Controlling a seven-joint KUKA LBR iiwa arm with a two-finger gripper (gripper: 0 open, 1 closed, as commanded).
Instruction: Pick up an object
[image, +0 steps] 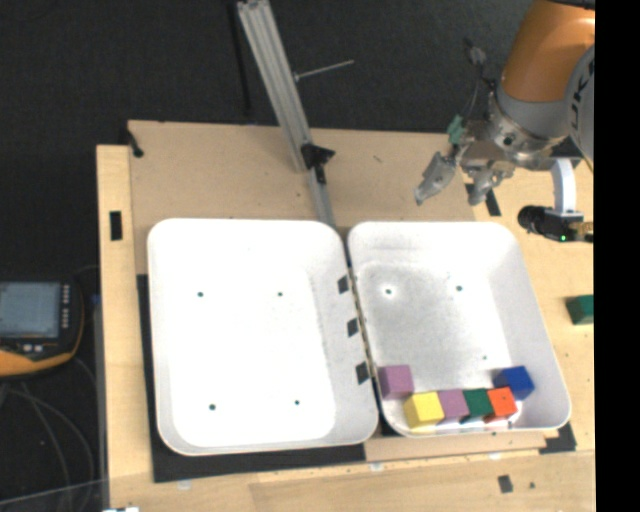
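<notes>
Several small blocks lie along the near edge of the right bin (440, 300): a purple block (396, 379), a yellow block (424, 408), a mauve block (453, 403), a green block (476, 402), an orange block (501, 402) and a blue block (515, 379). My gripper (458, 183) hangs above the bench just beyond the right bin's far rim, well away from the blocks. Its fingers (434, 181) stand open and hold nothing.
The left bin (250, 330) sits beside the right one. A slanted metal pole (285, 100) rises from between the bins at the back. A green object (580, 308) lies on the bench at the right. A small screen device (35, 315) sits off the bench's left side.
</notes>
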